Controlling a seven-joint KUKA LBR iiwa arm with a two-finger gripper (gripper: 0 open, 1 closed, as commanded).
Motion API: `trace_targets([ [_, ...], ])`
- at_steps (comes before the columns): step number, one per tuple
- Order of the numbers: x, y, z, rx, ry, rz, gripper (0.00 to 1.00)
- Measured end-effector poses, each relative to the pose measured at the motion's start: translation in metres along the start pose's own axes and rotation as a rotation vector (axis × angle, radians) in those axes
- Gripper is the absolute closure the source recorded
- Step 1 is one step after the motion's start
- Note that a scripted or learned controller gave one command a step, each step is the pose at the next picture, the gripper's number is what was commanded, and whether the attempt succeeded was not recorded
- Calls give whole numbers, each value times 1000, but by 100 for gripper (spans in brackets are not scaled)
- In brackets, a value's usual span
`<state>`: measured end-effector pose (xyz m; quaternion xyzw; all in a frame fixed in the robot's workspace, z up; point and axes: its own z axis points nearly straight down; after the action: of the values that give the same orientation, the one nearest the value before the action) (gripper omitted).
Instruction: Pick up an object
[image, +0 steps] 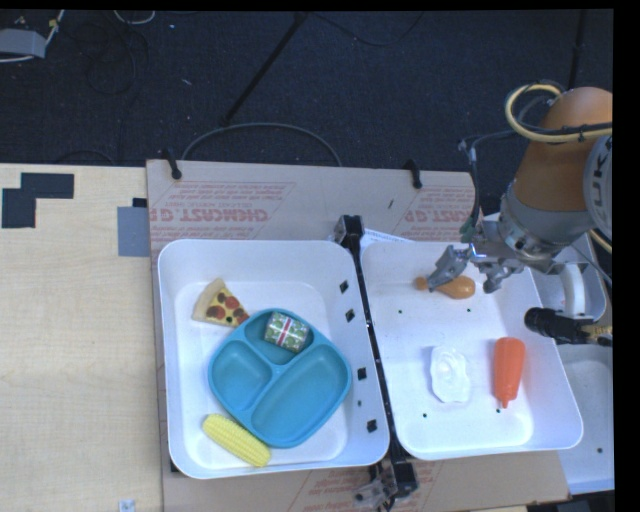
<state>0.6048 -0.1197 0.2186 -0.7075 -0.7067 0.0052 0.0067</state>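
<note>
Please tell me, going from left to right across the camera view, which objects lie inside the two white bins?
Toy pizza slice → corn cob → blue divided plate → small orange-brown piece under the gripper → carrot.

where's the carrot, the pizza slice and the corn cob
carrot (508, 370), camera view, middle of its orange body, in the right bin
pizza slice (220, 304), camera view, centre of the topping, in the left bin
corn cob (236, 440), camera view, middle of the yellow cob, in the left bin
</note>
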Motion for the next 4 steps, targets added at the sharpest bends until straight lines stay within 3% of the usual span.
trace_targets([
  [1,0,2,-8,-13,-1,-2,0],
  [2,5,-2,55,-8,0,-2,0],
  [4,5,-3,133,-11,-1,0,0],
])
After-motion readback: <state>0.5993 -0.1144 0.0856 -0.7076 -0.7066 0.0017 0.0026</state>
